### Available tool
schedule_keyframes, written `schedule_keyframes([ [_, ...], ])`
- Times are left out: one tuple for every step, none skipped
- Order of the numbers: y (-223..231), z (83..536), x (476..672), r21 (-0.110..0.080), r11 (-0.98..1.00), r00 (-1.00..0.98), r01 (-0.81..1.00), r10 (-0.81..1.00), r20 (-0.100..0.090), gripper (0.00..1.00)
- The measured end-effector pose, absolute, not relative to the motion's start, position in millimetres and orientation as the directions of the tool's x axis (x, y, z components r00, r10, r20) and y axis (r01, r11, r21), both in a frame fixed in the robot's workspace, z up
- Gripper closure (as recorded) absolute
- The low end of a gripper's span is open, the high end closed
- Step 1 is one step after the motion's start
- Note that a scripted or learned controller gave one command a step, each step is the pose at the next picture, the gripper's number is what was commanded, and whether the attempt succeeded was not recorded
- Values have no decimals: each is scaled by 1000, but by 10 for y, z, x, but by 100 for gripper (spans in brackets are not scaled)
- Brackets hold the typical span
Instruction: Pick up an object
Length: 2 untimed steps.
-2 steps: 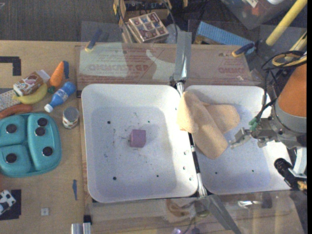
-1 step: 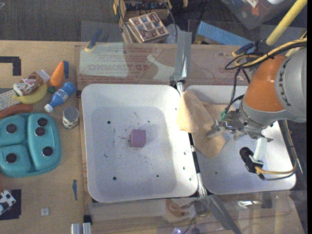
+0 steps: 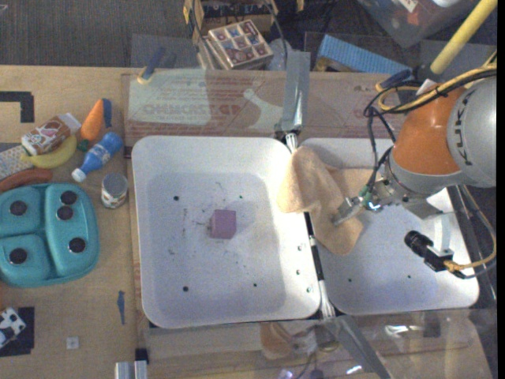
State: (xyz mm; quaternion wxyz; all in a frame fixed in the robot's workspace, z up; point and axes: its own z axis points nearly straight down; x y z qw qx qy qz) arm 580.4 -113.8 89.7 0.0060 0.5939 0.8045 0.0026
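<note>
A tan cloth (image 3: 314,186) hangs across the wall between the two bins, one end over the left bin's right rim and the other in the right bin. My gripper (image 3: 344,212) sits at the cloth's right part, shut on a fold of it, and the cloth looks pulled up from the floor of the right bin (image 3: 394,290). A small purple cube (image 3: 222,223) lies alone near the middle of the left bin (image 3: 158,275), well to the gripper's left.
The arm's orange band (image 3: 426,144) and cables hang over the right bin's far right side. A black fitting (image 3: 422,247) juts over that bin. Left of the bins are a teal tray (image 3: 43,231), a small can (image 3: 114,189) and toy food.
</note>
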Motion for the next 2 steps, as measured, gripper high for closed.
schedule_keyframes([
  [-1033, 900, 5430, 14, 309, -309, 951, 951, -6, 0],
  [-1029, 1011, 5904, 0, 336, -336, 942, 942, -1, 0],
])
